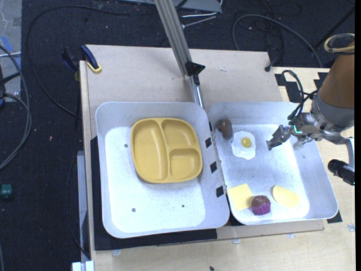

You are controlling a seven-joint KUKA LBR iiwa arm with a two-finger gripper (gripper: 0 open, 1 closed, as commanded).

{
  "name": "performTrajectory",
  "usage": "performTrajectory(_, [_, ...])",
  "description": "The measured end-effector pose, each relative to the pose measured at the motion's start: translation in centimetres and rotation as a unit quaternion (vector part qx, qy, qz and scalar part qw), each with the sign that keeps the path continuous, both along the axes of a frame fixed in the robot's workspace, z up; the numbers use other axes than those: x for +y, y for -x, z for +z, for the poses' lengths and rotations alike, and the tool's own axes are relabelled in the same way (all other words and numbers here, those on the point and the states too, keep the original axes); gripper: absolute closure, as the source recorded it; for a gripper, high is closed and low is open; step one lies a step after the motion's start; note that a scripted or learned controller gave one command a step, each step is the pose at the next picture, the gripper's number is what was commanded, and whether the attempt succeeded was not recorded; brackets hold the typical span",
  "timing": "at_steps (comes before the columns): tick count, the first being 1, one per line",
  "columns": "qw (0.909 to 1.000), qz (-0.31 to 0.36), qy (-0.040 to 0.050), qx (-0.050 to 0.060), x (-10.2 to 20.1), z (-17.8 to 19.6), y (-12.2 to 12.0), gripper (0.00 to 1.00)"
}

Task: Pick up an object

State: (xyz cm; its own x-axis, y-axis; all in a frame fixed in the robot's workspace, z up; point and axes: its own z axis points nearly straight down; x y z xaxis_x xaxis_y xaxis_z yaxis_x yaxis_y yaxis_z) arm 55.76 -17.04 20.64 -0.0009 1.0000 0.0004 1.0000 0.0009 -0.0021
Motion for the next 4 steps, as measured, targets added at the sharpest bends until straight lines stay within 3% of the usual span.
performTrajectory(1, [1.0000, 0.000, 0.0002, -0.001, 0.0, 0.1, -0.1, 0.00])
performTrajectory(3, [1.0000, -0.001, 0.0012, -0.002, 0.3, -11.5, -0.1, 0.00])
performTrajectory(4, [1.0000, -0.001, 0.0019, -0.004, 0.3, -10.1, -0.2, 1.00])
